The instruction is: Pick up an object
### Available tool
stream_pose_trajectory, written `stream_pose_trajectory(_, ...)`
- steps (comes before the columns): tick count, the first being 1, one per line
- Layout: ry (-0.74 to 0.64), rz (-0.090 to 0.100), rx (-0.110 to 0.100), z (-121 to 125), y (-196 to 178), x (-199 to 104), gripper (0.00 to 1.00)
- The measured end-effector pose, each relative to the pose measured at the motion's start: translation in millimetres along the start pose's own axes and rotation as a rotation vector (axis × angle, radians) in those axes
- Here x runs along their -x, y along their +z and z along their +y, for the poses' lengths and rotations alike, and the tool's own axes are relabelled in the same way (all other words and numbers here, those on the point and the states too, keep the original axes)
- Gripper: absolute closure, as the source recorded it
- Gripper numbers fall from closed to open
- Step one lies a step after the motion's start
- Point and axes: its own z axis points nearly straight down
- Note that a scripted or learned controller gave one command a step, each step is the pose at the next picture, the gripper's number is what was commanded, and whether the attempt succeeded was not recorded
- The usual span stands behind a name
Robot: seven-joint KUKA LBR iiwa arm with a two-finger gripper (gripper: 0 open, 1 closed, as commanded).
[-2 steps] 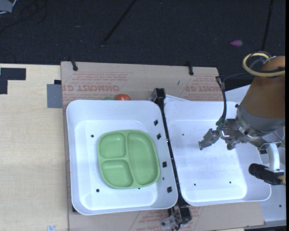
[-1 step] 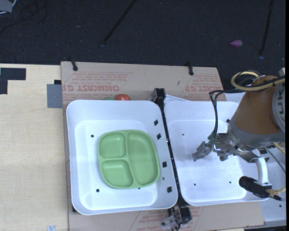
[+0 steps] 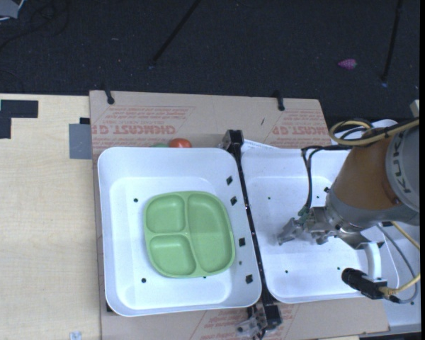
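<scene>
A light green plate [image 3: 189,233] with several compartments lies flat in the middle of the left bin [image 3: 120,190]. My gripper [image 3: 289,234] is low over the floor of the right bin [image 3: 283,190], near its centre and pointing left. The grey and orange arm [image 3: 372,183] reaches in from the right and covers the right part of that bin. Nothing shows between the gripper and the bin floor around it.
A small red object [image 3: 179,144] and a bit of green [image 3: 159,145] sit just behind the left bin's back rim, on the cardboard sheet [image 3: 198,119]. A black divider [image 3: 244,218] runs between the two bins. A wooden bench top [image 3: 35,225] lies to the left.
</scene>
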Motion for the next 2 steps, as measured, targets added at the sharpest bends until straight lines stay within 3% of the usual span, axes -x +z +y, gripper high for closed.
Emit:
stream_pose_trajectory(1, 0.007, 0.000, 0.002, 0, -12, 1, 1.00)
stream_pose_trajectory(2, -0.002, -0.002, 0.009, 4, -55, 3, 1.00)
